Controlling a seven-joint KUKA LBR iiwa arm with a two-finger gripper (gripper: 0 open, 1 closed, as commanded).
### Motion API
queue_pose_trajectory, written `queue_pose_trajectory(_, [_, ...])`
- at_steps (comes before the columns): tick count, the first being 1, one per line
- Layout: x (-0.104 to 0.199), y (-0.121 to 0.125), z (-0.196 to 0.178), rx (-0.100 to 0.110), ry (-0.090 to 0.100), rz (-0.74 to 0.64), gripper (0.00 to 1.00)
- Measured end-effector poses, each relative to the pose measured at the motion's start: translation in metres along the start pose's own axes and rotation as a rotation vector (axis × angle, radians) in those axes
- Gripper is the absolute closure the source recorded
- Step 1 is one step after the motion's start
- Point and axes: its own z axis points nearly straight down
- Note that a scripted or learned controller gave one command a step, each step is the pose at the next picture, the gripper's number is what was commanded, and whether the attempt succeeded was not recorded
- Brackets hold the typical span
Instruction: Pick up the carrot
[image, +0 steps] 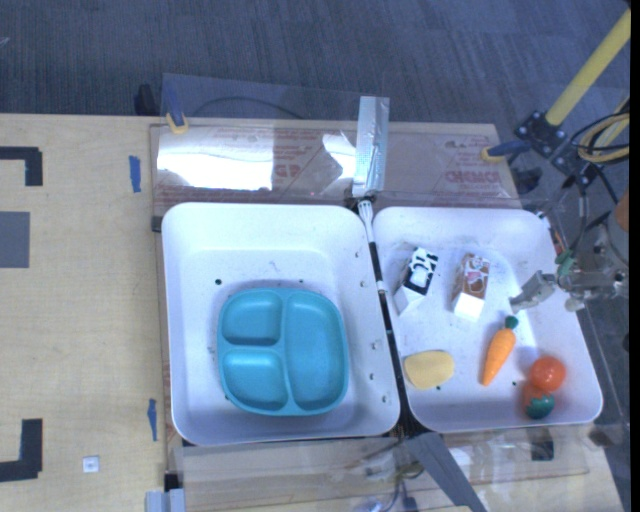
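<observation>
Camera view: carrot (497, 356) lies in right bin (575, 400), tomato (546, 374) just beside it, gripper (530, 291) near its green tip, finger state cannot tell; a slanted descent could nudge the carrot away or snag the tomato.

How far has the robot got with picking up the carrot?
Not far yet. Done: the gripper has reached the right bin and sits just above and to the right of the carrot's green top. In hand: nothing; the carrot lies flat on the bin floor between the yellow piece and the tomato. Left: getting down over the carrot, grasping it and lifting it.
</observation>
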Motion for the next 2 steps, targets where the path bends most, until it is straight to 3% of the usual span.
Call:
queue_pose_trajectory(1, [0.034,-0.008,0.097,-0.001,-0.001,0.114,0.0])
queue_pose_trajectory(2, [0.033,-0.007,0.087,-0.004,-0.002,0.117,1.0])
